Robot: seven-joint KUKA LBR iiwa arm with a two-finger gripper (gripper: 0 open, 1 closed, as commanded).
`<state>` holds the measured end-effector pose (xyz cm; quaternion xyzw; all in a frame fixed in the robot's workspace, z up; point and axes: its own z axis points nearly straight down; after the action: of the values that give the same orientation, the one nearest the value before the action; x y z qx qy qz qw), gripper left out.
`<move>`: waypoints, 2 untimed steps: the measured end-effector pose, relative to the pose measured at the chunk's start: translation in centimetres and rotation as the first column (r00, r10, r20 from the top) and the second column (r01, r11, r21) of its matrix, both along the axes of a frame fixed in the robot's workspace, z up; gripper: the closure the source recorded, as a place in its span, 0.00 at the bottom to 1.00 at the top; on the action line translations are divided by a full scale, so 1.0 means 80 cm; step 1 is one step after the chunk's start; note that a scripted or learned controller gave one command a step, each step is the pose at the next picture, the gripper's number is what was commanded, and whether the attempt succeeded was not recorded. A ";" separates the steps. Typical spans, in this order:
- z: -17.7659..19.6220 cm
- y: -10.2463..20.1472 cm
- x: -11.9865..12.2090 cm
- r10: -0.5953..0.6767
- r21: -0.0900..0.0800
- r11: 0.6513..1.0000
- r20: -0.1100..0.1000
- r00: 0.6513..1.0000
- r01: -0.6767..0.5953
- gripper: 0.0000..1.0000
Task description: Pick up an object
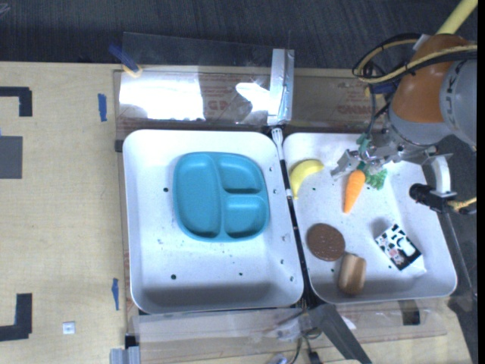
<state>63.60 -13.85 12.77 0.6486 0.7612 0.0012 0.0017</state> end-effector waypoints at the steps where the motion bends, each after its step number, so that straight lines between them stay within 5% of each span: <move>1: -0.052 -0.027 -0.016 0.231 0.000 0.973 -0.002 0.973 -0.231 0.00; 2: -0.035 -0.028 -0.014 0.229 -0.004 0.973 0.006 0.973 -0.229 1.00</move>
<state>62.51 -16.06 9.97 0.5564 0.8309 0.0024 0.0049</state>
